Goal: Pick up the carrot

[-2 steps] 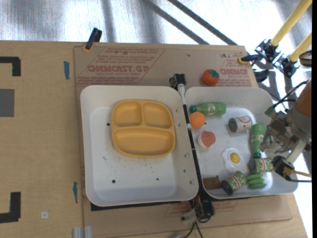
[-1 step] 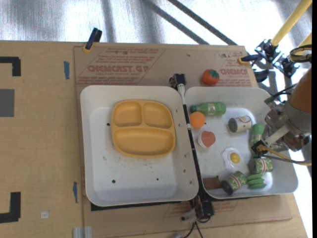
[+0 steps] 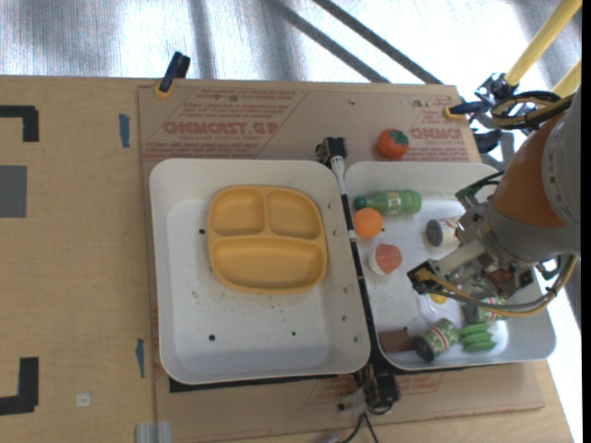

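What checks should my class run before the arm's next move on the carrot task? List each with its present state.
1. Target identified: cannot tell; the arm covers part of the right bin.
2. gripper over the right bin: ok.
3. Gripper holding something: cannot tell.
4. Orange ball and green bottle apart from the gripper: ok.
5. Yellow plate in the left bin, out of the way: ok.
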You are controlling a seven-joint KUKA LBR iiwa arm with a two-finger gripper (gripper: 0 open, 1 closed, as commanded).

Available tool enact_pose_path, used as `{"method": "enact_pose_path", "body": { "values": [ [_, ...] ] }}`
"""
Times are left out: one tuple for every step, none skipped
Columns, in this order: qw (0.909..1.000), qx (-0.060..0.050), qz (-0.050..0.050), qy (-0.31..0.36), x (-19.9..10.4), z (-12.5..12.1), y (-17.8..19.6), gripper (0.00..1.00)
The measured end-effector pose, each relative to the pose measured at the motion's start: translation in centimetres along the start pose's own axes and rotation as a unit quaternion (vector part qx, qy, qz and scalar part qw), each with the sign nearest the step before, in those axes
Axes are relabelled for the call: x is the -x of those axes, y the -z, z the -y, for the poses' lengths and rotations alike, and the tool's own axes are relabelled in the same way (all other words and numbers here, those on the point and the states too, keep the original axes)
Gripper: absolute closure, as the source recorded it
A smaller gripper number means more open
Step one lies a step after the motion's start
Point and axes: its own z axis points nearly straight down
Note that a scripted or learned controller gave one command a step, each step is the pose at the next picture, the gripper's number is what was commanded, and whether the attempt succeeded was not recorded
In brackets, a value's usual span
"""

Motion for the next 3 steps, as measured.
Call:
{"method": "enact_pose_path", "body": {
  "values": [
    [0.9965, 0.002, -0.001, -0.083, 1.5, -5.3, -1.3, 1.00],
    [0.9980, 0.002, -0.001, -0.063, -1.9, -11.1, -3.1, 1.00],
    [0.9966, 0.000, 0.000, -0.082, -0.9, -3.7, 0.8, 1.00]
  ]
}}
